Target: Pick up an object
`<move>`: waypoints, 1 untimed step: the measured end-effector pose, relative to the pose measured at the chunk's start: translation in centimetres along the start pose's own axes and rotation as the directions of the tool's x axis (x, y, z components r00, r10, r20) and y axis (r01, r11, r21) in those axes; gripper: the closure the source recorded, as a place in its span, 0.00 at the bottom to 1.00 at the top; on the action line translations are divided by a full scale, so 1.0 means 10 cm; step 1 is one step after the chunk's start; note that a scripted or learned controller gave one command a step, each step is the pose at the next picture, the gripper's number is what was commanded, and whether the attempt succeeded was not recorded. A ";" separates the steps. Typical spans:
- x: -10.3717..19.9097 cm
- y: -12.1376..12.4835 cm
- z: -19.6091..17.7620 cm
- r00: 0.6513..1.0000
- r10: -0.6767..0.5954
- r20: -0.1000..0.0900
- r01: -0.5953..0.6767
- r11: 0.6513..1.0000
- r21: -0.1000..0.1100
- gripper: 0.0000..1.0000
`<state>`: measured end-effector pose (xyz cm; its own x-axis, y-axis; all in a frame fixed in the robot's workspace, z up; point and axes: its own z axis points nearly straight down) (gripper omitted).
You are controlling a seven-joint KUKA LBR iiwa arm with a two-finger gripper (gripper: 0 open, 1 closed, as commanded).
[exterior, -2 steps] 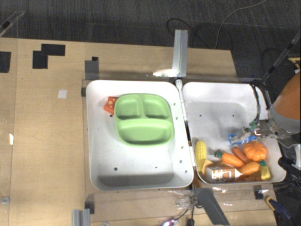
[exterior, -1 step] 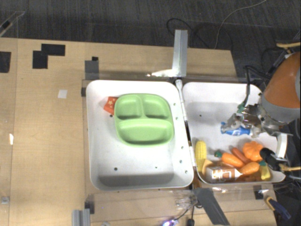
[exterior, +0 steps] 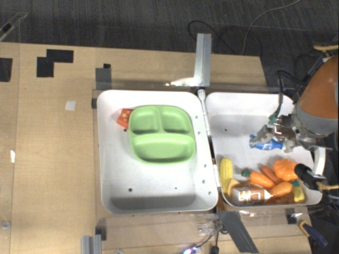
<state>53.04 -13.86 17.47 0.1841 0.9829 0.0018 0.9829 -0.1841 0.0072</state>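
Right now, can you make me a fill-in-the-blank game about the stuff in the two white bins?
1. The green divided tray lies in the ____ bin.
2. The yellow corn cob lies in the ____ bin.
3. The small thing peeking out from under the tray's left edge is mostly ____ in colour.
4. The gripper hangs above a crumpled ____ and white wrapper.

Missing words: left; right; red; blue

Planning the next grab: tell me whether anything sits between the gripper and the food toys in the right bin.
Nothing visible blocks it. The gripper is over the right bin, by a blue and white item. The corn, carrots and bottle lie at the near edge across bare bin floor.
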 end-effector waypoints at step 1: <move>0.63 0.38 -0.27 0.995 -0.104 0.001 0.104 0.995 0.004 1.00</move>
<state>57.90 -8.38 20.20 0.0813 0.9967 0.0002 0.9967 -0.0813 0.0032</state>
